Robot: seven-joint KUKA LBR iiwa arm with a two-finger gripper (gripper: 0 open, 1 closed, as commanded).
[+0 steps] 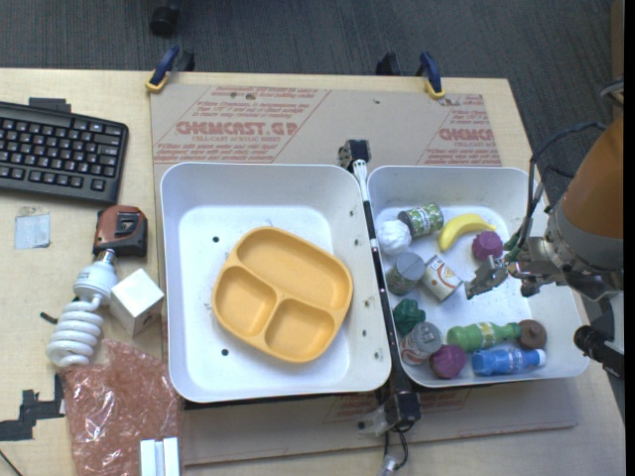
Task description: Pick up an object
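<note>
Fingers [483, 284] state: cannot tell | gripper [489, 278] over right bin [496, 175], frame right | one banana [464, 230], two bottles, two purple balls nearby | left bin [248, 175]: one yellow tray [285, 294]

Bright even overhead light, soft faint shadows, mild glare on white bins [189, 296], sharp focus

Keyboard [62, 150], tape measure [121, 230], spiral bulb [79, 317], white cube [137, 299] left of bins.
</note>
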